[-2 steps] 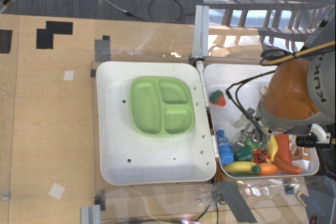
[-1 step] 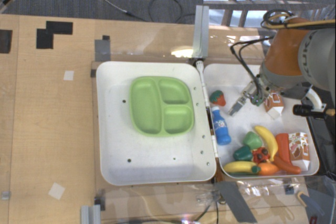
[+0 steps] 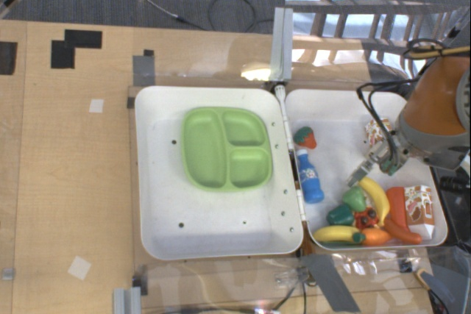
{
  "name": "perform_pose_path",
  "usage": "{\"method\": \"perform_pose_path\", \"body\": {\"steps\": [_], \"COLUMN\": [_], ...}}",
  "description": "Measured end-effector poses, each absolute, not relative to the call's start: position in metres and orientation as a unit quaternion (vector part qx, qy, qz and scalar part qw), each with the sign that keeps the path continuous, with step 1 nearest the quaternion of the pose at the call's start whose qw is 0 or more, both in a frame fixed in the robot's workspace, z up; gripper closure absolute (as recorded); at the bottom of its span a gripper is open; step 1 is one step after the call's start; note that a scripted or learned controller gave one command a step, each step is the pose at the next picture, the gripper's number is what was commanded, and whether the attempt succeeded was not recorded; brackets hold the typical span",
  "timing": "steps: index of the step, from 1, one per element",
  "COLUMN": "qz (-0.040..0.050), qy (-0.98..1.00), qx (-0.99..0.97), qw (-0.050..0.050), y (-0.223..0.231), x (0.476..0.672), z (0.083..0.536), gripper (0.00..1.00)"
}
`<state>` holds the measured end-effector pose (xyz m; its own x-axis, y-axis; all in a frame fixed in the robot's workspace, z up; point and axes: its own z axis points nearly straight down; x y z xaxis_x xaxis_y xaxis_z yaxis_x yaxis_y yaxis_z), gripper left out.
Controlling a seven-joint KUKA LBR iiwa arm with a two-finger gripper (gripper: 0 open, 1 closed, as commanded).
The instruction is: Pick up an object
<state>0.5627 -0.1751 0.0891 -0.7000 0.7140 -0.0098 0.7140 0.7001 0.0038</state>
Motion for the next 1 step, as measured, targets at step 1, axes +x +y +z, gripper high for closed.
{"method": "perform_pose_path", "body": {"steps": [1], "qz": [0.0015], "qy": [0.924], "qx": [0.383], "qw": [0.013], "y": [-0.1726], "x": [0.5685], "z": [0.1041], "gripper": [1.00]}}
